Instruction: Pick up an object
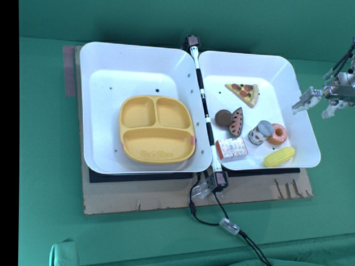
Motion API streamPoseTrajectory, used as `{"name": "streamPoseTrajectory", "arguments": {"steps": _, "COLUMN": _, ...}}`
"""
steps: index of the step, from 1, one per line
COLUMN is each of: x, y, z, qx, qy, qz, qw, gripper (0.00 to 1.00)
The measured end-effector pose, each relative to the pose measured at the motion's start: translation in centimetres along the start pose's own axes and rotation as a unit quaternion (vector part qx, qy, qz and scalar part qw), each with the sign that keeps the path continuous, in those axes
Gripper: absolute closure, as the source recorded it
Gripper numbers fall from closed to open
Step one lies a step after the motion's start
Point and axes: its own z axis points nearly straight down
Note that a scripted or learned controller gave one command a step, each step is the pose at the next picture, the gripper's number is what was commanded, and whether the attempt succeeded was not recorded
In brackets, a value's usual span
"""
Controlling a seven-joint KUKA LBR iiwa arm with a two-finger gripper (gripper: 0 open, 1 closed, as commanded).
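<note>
Camera view, corn cob (279,157) below-left of empty jaws.

we see a green cloth (166,15) covering the whole bench and rising behind it. a brown cardboard sheet (138,195) lies flat on it, and a black cable (244,238) trails toward the lower edge.

Yellow divided plate (157,129), white bins (97,60), yellow corn (279,157), orange donut (277,133), green bench cloth (50,148)

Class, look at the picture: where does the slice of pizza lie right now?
The pizza slice lies in the right bin, near its far edge, up from the watermelon wedge and the can.
</note>
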Motion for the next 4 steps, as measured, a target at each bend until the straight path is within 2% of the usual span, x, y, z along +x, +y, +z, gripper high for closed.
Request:
{"name": "streamPoseTrajectory", "arguments": {"steps": 1, "x": -0.2, "y": 6.5, "z": 13.4, "qx": 0.001, "qy": 0.0, "qz": 0.0, "qw": 1.0, "gripper": 0.0}}
{"name": "streamPoseTrajectory", "arguments": {"steps": 2, "x": 2.5, "y": 12.0, "z": 19.2, "qx": -0.005, "qy": -0.002, "qz": -0.001, "qw": 1.0, "gripper": 0.0}}
{"name": "streamPoseTrajectory", "arguments": {"steps": 3, "x": 4.8, "y": 19.5, "z": 19.4, "qx": 0.0, "qy": -0.001, "qz": -0.003, "qw": 1.0, "gripper": 0.0}}
{"name": "streamPoseTrajectory", "arguments": {"steps": 4, "x": 4.6, "y": 19.8, "z": 17.7, "qx": -0.006, "qy": -0.004, "qz": -0.001, "qw": 1.0, "gripper": 1.0}}
